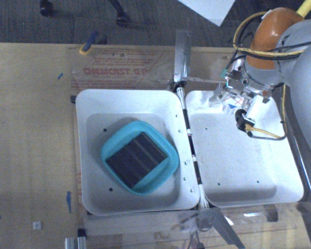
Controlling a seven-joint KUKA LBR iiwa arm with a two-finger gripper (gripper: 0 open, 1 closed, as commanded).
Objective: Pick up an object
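A light blue, rounded-square dish (166, 162) lies tilted in the middle of the left bin (93, 108). A dark ribbed block (136, 158) rests inside it. My gripper (224, 95) hangs low over the far left corner of the right bin (249, 191), under the orange-banded wrist (272, 27). It is well apart from the dish, on the other side of the divider between the bins. I see no object in the gripper.
A metal post (181, 56) stands behind the joint of the two bins. Yellow and black cables (259, 133) dangle from the wrist into the right bin. The wooden bench (31, 139) spreads to the left, and a blue-and-yellow clamp (89, 43) lies at the back.
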